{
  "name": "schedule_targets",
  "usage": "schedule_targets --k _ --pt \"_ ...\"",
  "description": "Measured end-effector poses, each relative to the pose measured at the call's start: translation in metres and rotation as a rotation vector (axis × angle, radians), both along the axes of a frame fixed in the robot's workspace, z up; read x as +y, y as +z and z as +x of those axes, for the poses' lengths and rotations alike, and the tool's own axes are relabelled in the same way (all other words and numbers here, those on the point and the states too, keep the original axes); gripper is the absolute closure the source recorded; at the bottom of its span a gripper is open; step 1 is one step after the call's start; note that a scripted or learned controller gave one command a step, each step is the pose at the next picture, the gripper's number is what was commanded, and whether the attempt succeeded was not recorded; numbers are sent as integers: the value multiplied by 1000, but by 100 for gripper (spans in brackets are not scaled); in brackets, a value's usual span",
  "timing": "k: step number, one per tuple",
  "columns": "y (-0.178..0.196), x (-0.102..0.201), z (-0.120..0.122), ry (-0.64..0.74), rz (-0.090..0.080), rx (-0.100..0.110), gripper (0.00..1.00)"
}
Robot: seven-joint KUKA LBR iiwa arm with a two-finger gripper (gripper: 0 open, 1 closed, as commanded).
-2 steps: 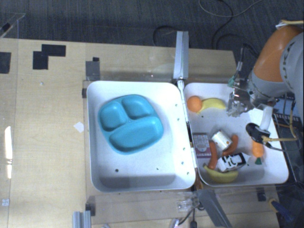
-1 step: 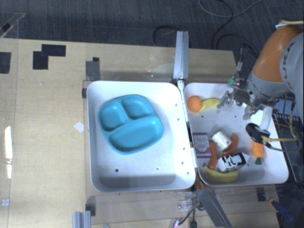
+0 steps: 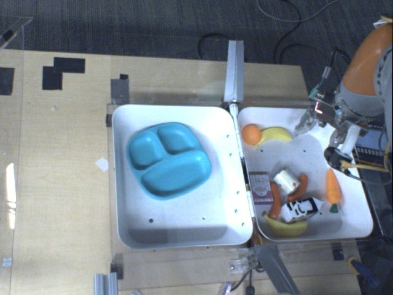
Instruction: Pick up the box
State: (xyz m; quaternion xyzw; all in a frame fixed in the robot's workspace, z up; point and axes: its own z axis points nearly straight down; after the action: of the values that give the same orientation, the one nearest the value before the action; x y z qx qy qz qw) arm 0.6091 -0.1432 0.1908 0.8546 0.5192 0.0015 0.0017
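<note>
Camera view shows the tool (image 3: 336, 141) above the right bin's (image 3: 362, 223) far edge, its opening impossible to judge. The box (image 3: 260, 187) lies by the divider, untouched; the approach step remains.

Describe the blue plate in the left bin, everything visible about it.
The blue plate is a glossy, plastic-looking divided dish with rounded corners: two smaller compartments toward the far side and one larger compartment toward the near side, split by raised ridges. It lies flat and right side up, turned at a slight angle, on the floor of the left bin, nearer the far left corner. Nothing rests in it or touches it.
</note>
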Motion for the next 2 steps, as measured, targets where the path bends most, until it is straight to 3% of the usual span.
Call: schedule_targets --k 1,2 --pt "-101 40 -40 192 -1 -8 0" --pt "-102 24 22 222 -2 -6 0"
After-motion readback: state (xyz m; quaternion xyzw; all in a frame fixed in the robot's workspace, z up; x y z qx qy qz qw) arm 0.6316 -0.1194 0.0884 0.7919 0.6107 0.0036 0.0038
